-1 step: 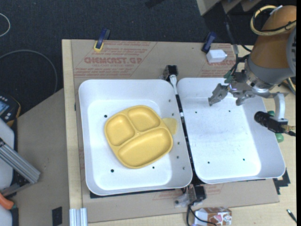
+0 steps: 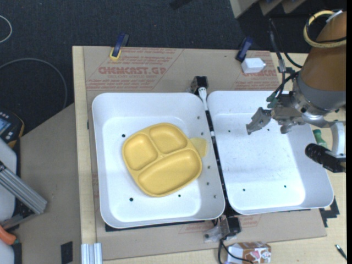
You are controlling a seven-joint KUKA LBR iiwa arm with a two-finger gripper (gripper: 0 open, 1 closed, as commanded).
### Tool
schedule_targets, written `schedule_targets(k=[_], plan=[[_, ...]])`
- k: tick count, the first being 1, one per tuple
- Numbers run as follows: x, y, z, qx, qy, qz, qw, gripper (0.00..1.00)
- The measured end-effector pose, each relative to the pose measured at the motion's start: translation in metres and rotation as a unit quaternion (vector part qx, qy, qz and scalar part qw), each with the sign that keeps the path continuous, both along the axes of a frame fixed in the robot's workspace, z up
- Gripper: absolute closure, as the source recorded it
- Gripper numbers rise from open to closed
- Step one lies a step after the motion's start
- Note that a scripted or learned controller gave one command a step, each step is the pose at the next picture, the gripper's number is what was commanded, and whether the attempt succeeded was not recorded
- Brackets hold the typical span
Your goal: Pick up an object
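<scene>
The yellow divided plate (image 2: 161,159) lies flat in the left bin (image 2: 110,114), a little toward the near edge of the desk (image 2: 165,59), with its long axis running slantwise from the bin's far-left to its near-right. A small pale yellow piece (image 2: 199,145) peeks out at the plate's right rim, beside the wall between the bins.

The tool (image 2: 264,121) hangs over the far part of the right bin (image 2: 275,202), and it carries nothing. Whether its fingers are spread or closed cannot be told from this slant.

So the plate lies to the left of the tool and somewhat nearer to the desk's front edge, across the dividing walls of the two bins. The coming move probably needs a sideways travel over that divider before any descent, and the plate's raised right rim looks like the closest place to grip.
</scene>
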State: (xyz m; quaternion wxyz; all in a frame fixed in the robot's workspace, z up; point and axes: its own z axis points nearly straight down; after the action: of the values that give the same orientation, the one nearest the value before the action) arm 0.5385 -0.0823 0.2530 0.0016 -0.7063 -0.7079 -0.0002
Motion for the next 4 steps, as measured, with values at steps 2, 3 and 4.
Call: schedule_targets(k=[2, 3, 4], plan=[[-0.059, 0.039, 0.264, -0.0018, -0.012, -0.001, 0.9999, 0.00], [-0.058, 0.042, 0.265, -0.0022, -0.004, 0.000, 1.0000, 1.00], [-0.057, 0.063, 0.146, -0.0011, 0.005, -0.001, 1.0000, 1.00]])
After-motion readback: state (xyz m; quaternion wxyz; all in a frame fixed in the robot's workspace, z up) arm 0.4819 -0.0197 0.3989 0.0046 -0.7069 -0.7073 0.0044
